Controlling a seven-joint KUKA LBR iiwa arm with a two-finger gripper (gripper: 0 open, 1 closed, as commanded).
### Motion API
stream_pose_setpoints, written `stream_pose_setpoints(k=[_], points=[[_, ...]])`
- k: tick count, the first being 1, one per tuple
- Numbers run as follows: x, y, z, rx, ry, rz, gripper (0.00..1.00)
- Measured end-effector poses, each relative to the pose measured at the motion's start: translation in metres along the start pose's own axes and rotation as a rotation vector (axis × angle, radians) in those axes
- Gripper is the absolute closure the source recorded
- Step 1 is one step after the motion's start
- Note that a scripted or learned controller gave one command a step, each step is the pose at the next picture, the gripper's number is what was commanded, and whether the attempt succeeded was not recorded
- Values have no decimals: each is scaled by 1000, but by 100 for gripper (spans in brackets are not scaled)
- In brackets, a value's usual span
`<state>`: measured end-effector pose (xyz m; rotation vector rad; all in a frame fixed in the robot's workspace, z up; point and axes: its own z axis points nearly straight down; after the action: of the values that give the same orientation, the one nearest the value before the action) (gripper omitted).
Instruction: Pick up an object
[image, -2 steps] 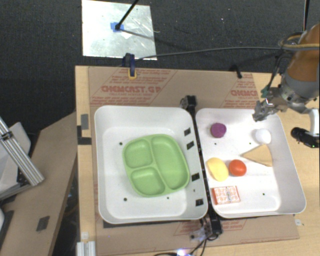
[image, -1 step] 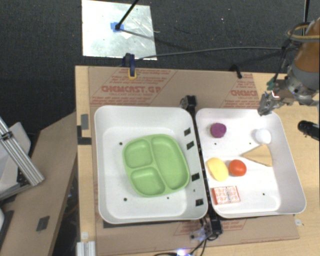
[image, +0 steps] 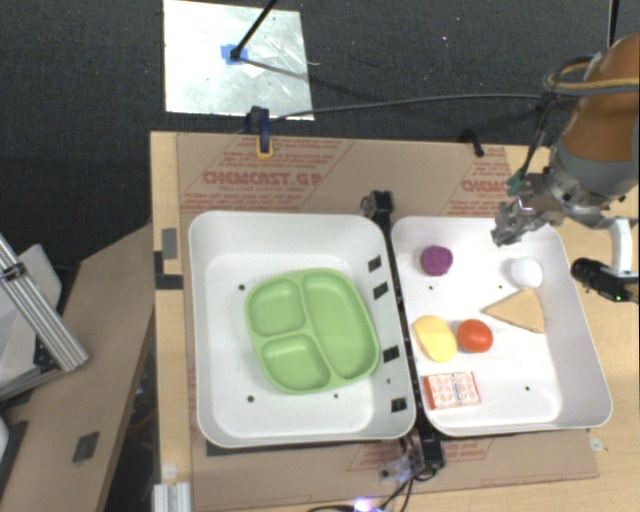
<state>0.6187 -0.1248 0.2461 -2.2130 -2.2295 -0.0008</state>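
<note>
Hovering at the right bin's (image: 590, 400) far edge, the gripper (image: 508, 228) (finger state indeterminable) is judged pre-grasp; descent onto the nearby white egg (image: 524, 272) is required.

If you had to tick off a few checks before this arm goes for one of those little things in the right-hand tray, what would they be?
1. Targets present in the shallow white right bin: round purple ball, white egg-shaped piece, tan wedge, yellow oval piece, red round piece, red-and-white flat box: ok.
2. End effector over that bin's far edge: ok.
3. Anything between its tips: cannot tell.
4. Yellow and red pieces apart: not ok, they look touching.
5. Purple ball stands alone: ok.
</note>
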Motion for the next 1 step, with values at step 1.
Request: stream_pose_setpoints(k=[1], points=[[44,-28,9,1,0,1,100]])
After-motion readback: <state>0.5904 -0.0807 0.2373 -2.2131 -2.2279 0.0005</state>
